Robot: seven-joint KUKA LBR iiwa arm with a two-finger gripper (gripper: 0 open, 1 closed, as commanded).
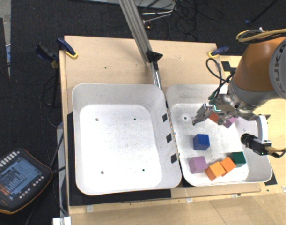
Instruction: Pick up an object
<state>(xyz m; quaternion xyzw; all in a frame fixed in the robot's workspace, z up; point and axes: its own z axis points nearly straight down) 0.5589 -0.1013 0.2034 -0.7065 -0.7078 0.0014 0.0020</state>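
The gripper [213, 114] is positioned over the upper part of the right bin [260, 176]. Whether it is open or closed cannot be told, and nothing can be confirmed as held. A blue cube [201, 141] lies below it; a purple block [197, 164], orange block [216, 168] and green block [237, 159] are clustered near the front wall. A mis-aimed descent could strike that wall or nudge neighbouring blocks.

Arm [262, 64] hides right bin's [189, 179] far corner
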